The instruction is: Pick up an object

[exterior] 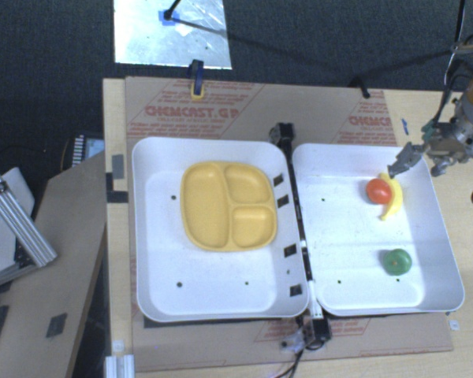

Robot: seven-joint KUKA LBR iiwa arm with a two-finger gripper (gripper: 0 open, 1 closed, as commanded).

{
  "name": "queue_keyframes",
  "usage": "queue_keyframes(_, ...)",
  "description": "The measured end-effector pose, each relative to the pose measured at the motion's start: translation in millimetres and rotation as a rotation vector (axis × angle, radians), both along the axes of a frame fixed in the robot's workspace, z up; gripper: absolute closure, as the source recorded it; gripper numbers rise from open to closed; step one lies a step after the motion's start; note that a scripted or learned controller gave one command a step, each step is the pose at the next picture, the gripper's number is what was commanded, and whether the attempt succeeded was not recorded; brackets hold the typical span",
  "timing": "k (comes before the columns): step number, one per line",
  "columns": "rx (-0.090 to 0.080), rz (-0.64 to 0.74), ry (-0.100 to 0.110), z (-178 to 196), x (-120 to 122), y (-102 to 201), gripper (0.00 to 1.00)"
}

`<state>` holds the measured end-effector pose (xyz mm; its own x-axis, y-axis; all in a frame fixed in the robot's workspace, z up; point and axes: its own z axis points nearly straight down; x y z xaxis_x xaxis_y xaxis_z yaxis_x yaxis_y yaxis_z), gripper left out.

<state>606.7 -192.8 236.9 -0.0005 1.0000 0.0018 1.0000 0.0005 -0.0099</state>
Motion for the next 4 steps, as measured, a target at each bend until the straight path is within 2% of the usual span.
queue_keyframes(1, -0.002, 0.003, -0.012, 7, 3, 1, 0.00)
queue_keyframes(2, -0.002, 0.000, -0.008, -49, 7, -8, 0.00)
queue_keyframes(3, -0.001, 0.000, -0.009, -109, 3, -4, 0.00)
queue_keyframes(4, -0.003, 0.000, -0.011, -154, 3, -3, 0.00)
